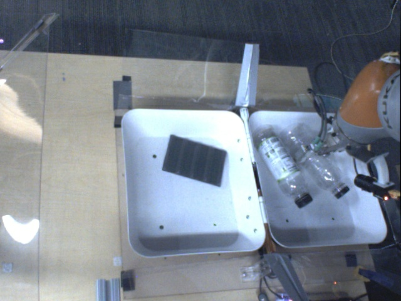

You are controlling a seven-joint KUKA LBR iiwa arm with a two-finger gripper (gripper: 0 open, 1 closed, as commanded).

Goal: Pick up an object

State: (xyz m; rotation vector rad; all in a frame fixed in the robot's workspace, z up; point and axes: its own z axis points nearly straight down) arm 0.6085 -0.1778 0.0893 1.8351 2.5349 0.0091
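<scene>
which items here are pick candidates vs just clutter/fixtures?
Pick candidates:
- dark ribbed pad, left bin
- clear bottle with label, right bin
- second clear bottle, right bin, near the end effector

Just lying about:
- clear divider panel behind the bins
- cables on the floor

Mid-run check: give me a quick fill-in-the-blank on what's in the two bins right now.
1. The flat dark pad lies in the ____ bin of the camera view.
2. The right bin holds ____ clear plastic bottles, lying on their sides.
3. The bottle caps are ____ in colour.
4. The arm has an ____ band above its wrist.

Missing words: left; two; black; orange
</scene>
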